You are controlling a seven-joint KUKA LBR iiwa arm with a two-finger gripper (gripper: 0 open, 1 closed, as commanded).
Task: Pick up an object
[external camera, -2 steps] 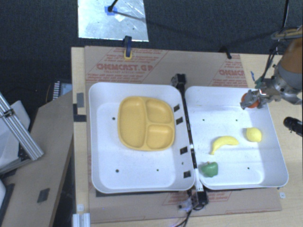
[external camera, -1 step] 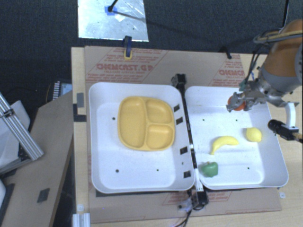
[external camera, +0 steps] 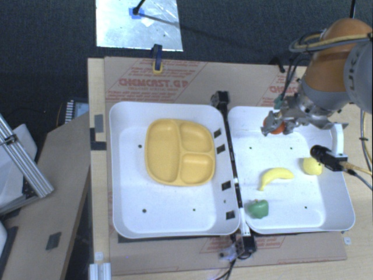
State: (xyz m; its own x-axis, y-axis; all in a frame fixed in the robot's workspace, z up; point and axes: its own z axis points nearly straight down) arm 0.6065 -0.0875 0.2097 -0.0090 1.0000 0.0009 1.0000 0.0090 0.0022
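Now | gripper (external camera: pixel 274 125) grip state: cannot tell | banana (external camera: pixel 275 176) lies left-right, slightly tilted, right bin (external camera: pixel 291 220).

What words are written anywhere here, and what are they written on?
"CHEMCAST GP": red print on the brown paper sheet under the two white bins, above the left bin.
More red print on the same sheet above the right bin and below both bins: too blurred or covered to read.

Yellow tray (external camera: pixel 178 151), yellow banana (external camera: pixel 275 176), green pepper (external camera: pixel 257 208), white bins (external camera: pixel 125 214).
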